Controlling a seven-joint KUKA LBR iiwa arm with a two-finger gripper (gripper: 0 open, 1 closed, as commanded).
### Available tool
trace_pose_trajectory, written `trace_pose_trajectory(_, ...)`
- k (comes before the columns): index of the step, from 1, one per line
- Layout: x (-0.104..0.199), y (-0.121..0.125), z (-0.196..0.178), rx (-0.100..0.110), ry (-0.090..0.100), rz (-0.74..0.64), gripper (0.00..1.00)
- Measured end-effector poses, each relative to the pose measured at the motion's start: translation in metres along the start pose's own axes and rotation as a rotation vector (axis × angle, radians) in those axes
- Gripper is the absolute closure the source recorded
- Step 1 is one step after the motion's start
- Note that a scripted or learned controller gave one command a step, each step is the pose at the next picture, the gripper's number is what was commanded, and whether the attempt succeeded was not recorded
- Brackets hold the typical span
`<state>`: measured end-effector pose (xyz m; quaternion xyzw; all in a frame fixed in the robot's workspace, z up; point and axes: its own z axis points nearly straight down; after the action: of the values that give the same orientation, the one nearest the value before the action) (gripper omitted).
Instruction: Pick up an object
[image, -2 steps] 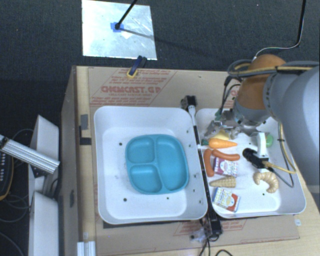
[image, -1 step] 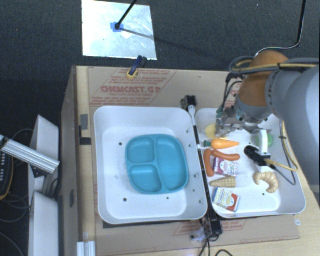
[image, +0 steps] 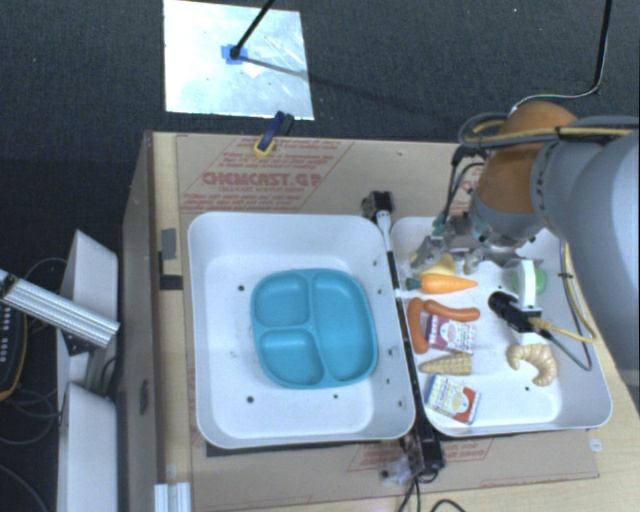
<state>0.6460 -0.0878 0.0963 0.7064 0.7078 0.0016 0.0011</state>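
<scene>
Camera view: the gripper (image: 447, 250) is low over the far end of the right bin (image: 585, 400), close above a yellow piece (image: 438, 268) and a carrot (image: 450, 284).

If it is open or closed I cannot tell, and I see nothing held in it. The toys lie very near each other, so I think a grasp here could catch two at once, or push the carrot away and close on nothing. I count one carrot, one yellow piece, two sausages (image: 452, 311), two packets (image: 452, 400), one cone (image: 446, 364), one croissant (image: 533, 361) and one green object (image: 527, 276). The left bin (image: 215, 400) has one blue plate (image: 312, 327).
</scene>
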Motion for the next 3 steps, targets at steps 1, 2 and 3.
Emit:
trace_pose_trajectory(1, -0.001, -0.011, 0.012, 0.003, -0.001, 0.001, 0.00)
trace_pose_trajectory(2, -0.006, -0.033, 0.012, 0.003, -0.001, 0.000, 0.00)
trace_pose_trajectory(3, 0.002, 0.023, 0.011, 0.000, -0.001, -0.002, 0.00)
